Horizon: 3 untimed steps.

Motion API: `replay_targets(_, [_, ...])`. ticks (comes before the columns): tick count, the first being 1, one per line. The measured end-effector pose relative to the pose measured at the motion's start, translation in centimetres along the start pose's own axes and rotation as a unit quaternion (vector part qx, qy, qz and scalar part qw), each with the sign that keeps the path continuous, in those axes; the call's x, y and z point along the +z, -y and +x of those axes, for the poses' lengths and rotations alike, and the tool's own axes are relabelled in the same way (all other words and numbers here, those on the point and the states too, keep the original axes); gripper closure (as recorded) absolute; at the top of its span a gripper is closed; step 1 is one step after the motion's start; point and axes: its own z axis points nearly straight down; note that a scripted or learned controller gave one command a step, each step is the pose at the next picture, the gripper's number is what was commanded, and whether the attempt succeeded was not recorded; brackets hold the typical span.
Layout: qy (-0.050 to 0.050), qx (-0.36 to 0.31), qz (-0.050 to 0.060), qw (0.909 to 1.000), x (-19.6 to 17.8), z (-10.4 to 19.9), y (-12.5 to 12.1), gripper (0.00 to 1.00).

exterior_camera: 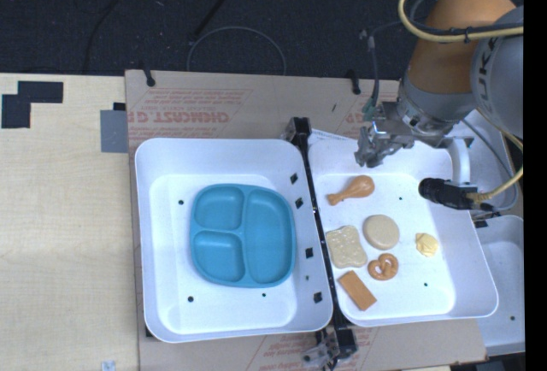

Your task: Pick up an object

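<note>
The gripper (376, 151) is hanging over the far edge of the right bin (466, 297), and its fingers are too small and dark against the bin wall for me to tell how they are standing; nothing is showing between them. Just below it the toy drumstick (353, 189) is lying on the bin floor, the nearest candidate, with the round cookie (381, 232), cracker (345, 246), pretzel (384, 266), orange wedge (357, 290) and small yellow piece (426, 244) sitting farther toward the near rim. I am judging the pick as not yet begun: everything is resting loose. The drumstick is lying apart from its neighbours, though fairly near the central divider (314, 215). The left bin (162, 181) is holding a blue divided plate (242, 235).
</note>
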Motion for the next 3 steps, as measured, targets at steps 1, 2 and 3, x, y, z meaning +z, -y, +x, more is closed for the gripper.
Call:
replay_targets(1, [0.0, 0.0, 0.001, 1.0, 1.4, 4.7, 1.1, 1.0])
replay_targets(2, [0.0, 0.0, 0.001, 1.0, 1.6, 8.8, 2.2, 1.0])
replay_targets(3, [0.0, -0.001, 0.0, 1.0, 1.6, 15.1, 2.7, 1.0])
